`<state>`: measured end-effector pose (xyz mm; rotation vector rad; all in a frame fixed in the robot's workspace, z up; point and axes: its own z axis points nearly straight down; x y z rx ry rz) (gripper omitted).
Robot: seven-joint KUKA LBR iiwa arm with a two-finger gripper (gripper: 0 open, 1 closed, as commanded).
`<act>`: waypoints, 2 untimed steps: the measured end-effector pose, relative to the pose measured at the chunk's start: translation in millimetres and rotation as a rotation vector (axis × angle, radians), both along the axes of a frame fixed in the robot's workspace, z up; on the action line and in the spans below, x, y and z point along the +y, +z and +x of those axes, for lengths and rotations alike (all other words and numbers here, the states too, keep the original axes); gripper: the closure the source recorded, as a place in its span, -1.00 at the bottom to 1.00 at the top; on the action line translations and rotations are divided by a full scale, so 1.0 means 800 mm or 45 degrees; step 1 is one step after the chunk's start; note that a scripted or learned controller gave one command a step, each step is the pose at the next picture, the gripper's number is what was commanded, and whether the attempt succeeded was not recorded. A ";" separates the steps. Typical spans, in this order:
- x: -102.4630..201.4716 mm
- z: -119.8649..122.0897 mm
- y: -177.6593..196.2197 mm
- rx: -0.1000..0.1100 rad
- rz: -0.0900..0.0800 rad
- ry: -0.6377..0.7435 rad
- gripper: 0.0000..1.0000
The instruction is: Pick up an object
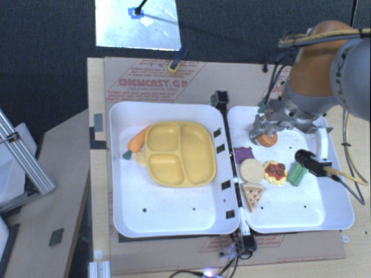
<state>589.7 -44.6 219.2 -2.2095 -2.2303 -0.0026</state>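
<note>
Orange toy food (pixel 268 139) lies on the floor at the back of the right bin (pixel 290 216), the gripper (pixel 262 131) right over it; whether the claw is spread or pinching, I cannot tell, so lifting looks left to do

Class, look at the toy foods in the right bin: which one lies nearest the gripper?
The orange round piece, right below the gripper near the bin's far edge. The purple piece, tan disc, pizza piece and waffle wedge all lie closer to the camera.

Grey pincer (pixel 264 133) sits low in right shallow white bin (pixel 290 216), over a round orange toy food piece (pixel 268 139). Left white bin (pixel 130 213) has a yellow divided plastic tray (pixel 177 153) and an orange toy carrot (pixel 137 139).
</note>
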 end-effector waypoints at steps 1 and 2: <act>0.069 -0.022 -0.001 0.000 0.000 0.000 1.00; 0.045 -0.012 0.000 -0.003 -0.004 -0.012 1.00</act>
